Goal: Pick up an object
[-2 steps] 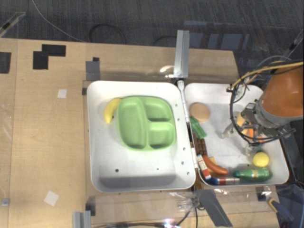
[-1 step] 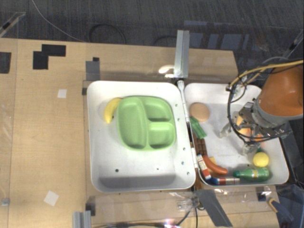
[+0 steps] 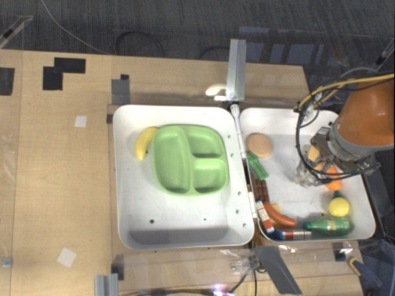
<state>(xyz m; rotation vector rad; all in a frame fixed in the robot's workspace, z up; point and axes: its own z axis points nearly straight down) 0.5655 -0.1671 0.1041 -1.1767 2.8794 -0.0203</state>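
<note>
My arm, with its orange band, reaches in from the right over the right bin. The gripper hangs low above the bin's right half, its tip blurred among cables. An orange object peeks out just beneath it. A yellow ball lies just in front of the gripper, and a green bottle lies on its side along the front wall. A tan round piece sits at the bin's back left.
The left bin holds a green divided plate with a banana at its left edge. Along the right bin's left wall lie a green item, a brown one and a red-orange sausage shape.
</note>
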